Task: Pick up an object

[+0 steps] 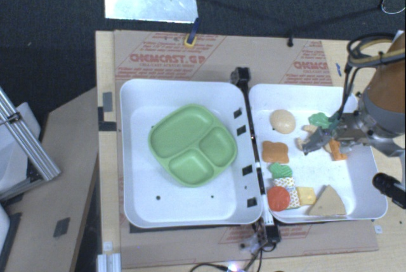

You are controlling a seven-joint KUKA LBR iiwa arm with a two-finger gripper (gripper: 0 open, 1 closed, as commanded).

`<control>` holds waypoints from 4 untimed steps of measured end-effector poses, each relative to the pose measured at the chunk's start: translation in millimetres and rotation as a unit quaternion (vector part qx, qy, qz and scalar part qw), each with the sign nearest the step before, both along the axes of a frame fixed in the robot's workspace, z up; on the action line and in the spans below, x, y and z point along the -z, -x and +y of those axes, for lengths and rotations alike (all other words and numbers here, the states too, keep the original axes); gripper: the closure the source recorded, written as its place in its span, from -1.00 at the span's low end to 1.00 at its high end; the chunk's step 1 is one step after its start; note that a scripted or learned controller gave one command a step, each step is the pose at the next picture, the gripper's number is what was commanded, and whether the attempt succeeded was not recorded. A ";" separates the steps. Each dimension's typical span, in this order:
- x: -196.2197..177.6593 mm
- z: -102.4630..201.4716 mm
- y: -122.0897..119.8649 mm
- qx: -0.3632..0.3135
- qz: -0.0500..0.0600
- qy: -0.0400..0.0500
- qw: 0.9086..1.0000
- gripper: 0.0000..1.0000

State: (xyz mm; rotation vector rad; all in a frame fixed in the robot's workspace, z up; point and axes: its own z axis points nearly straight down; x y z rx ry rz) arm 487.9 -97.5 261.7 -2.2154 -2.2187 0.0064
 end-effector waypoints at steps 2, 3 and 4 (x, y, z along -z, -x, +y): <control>45.7 8.9 -7.8 0.000 -0.003 0.000 1.000 -1.00; 106.2 10.2 -0.6 0.000 -0.001 0.000 1.000 -1.00; 168.7 14.5 -1.3 0.000 -0.002 0.000 1.000 -1.00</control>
